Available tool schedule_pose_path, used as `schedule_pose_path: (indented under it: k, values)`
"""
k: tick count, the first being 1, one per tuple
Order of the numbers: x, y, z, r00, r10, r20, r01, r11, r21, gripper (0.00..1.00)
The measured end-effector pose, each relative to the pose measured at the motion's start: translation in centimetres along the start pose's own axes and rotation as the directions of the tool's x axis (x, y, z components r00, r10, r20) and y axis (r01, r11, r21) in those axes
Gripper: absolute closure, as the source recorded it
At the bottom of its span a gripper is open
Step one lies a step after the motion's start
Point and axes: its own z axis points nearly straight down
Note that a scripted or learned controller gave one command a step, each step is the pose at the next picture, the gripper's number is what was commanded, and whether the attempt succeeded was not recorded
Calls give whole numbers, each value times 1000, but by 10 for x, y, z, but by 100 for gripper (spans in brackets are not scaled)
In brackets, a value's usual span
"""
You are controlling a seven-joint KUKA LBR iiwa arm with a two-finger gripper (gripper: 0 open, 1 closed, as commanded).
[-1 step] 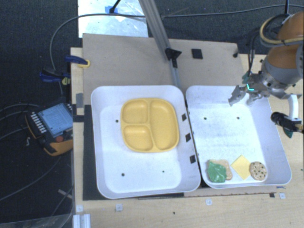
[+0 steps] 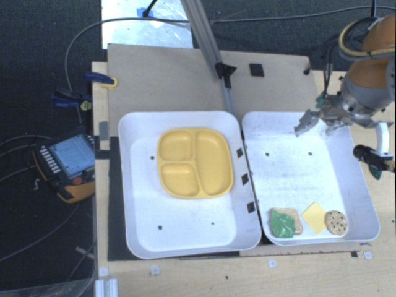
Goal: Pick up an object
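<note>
Cookie [image 2: 335, 223], right bin's [image 2: 297, 166] near corner, gripper [image 2: 318, 124] well apart

Bright, even overhead light; slightly soft focus.

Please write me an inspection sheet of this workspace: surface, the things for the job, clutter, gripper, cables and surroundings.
Surface: brown bench bearing left bin and right bin, side by side.
Job's things: green item, yellow slice and round cookie along the right bin's near edge.
Clutter: yellow divided plate in the left bin.
Gripper: gripper over the right bin's far right part, apart from the three items; jaws hold nothing.
Cables: grey cable looping at left.
Surroundings: handheld pendant on the dark floor, left; blue clamps at the bench's left edge.
</note>
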Motion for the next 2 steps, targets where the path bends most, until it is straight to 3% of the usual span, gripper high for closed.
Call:
schedule_pose_path:
  k: [2]
  values:
    - [3,16,96,1000,-3,0,3,1000,3,0]
